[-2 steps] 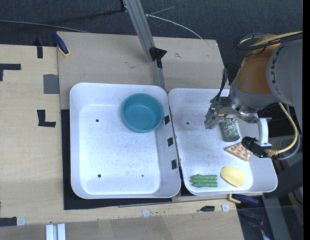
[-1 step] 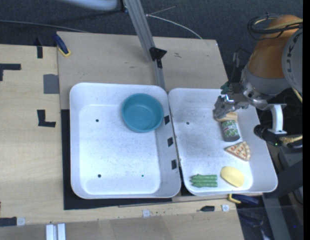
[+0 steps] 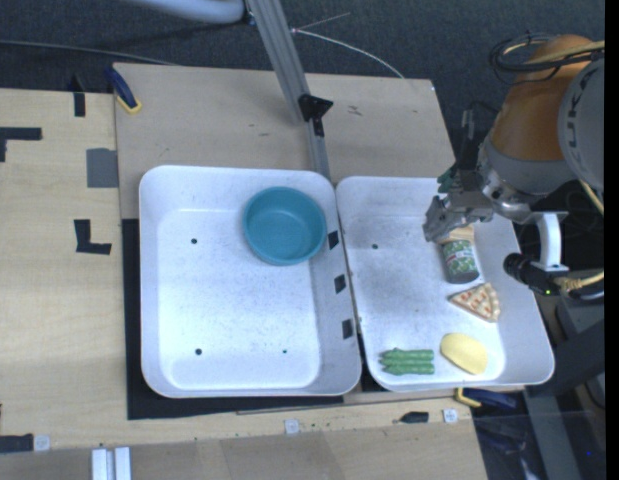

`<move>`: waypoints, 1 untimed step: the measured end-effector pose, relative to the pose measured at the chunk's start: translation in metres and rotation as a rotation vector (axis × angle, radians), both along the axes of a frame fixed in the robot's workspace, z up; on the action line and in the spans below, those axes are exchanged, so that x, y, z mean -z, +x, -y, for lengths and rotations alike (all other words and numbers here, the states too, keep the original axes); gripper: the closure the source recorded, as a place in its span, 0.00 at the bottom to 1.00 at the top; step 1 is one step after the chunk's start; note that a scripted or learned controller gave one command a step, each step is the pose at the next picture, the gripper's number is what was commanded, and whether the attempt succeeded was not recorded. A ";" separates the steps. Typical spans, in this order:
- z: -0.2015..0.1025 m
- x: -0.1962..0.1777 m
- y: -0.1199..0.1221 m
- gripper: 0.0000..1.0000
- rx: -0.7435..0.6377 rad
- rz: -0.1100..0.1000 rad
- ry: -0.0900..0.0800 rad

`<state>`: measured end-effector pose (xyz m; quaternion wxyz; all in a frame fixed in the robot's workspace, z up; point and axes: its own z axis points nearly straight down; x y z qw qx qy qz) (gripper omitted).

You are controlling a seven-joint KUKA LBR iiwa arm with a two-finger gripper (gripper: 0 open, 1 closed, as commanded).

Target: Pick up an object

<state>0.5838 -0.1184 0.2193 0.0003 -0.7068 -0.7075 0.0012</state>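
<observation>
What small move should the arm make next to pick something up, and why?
Probably lower straight down a little onto the can. The gripper sits over the can's top end in the right bin, and nothing shows between its fingers.

I'd call this a robotics lab, not anyone's home. My arm [image 3: 549, 118] works over a plain plywood bench [image 3: 49, 268] marked with strips of black tape [image 3: 87, 238], and two shallow white bins [image 3: 159, 268] sit on a dark mat. A metal camera pole [image 3: 289, 58] slants across the top, cables [image 3: 339, 38] trail over grey carpet, and the food in the right-hand bin looks like toys (a plastic pizza slice [image 3: 476, 302], for one).
</observation>
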 end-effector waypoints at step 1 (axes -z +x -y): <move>-0.050 0.009 0.009 1.00 -0.005 0.000 0.002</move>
